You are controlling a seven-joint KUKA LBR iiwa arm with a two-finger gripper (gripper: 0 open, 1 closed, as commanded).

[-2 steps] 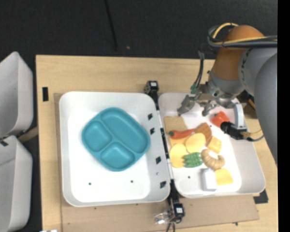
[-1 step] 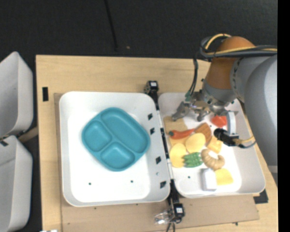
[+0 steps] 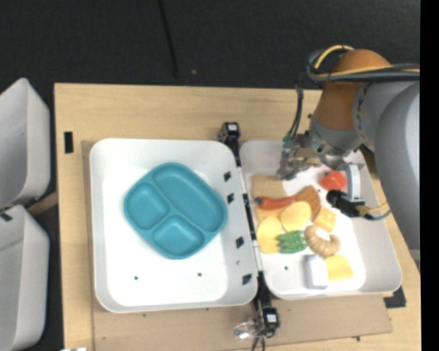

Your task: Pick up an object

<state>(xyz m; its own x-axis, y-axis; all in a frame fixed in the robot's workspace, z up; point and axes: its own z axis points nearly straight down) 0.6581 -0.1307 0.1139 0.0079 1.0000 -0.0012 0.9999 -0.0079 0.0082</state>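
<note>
Long orange-red carrot-shaped toy (image 3: 287, 200) lies slanted, thin tip toward lower left, just below the pincer (image 3: 288, 168). Pincer's finger spread: cannot tell, blurred against white right bin (image 3: 377, 269).

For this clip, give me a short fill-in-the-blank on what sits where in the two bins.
1. The blue tray lies in the ____ bin.
2. The tray has ____ compartments.
3. The gripper hangs over the ____ bin, where the toy food is piled.
4. The band above the arm's wrist is ____.

Missing words: left; three; right; orange
</note>
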